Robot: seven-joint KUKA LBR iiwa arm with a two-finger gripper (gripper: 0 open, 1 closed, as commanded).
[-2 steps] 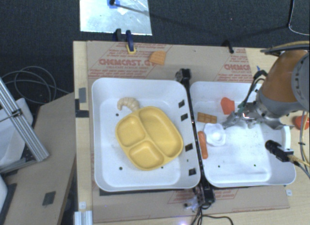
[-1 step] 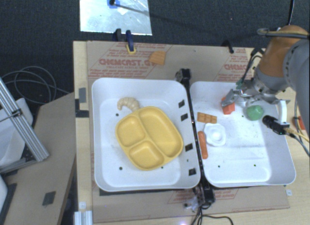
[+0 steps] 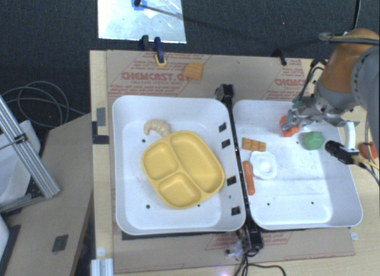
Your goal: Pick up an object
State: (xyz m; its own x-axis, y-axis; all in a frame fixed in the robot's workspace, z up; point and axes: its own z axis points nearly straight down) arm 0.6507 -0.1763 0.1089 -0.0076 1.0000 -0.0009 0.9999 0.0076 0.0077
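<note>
The right bin (image 3: 309,209) holds a small orange-red piece (image 3: 288,130) near its back edge, a green ball-like item (image 3: 312,140), a white fried-egg toy (image 3: 263,165), a tan cracker (image 3: 253,145) and an orange sausage-like stick (image 3: 248,177) along its left wall. My gripper (image 3: 295,120) is low in the back of this bin, right at the orange-red piece and just left of the green item. The arm's wrist hides how it meets the piece.
The left bin (image 3: 127,168) contains a yellow divided plate (image 3: 181,168) and a pale croissant (image 3: 157,127) behind it. A black part (image 3: 337,150) juts over the right bin's right side. A tan block (image 3: 193,70) lies on the bench behind the bins.
</note>
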